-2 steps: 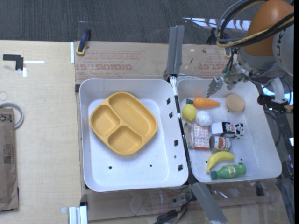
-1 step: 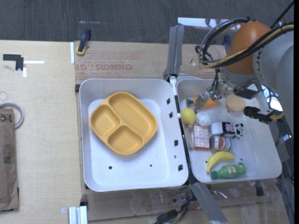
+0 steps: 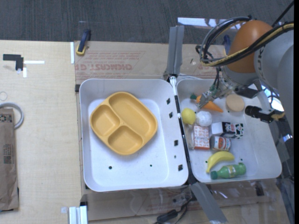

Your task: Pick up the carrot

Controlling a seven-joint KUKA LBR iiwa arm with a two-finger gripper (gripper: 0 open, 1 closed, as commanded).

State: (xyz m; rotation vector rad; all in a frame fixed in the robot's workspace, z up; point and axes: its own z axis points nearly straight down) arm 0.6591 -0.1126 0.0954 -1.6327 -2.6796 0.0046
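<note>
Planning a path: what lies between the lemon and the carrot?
In the camera view, a white ball sits between the lemon and the carrot.

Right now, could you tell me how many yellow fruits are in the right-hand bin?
2: a lemon at the bin's left edge beside the white ball, and a banana near the front, just above the green bottle.
</note>
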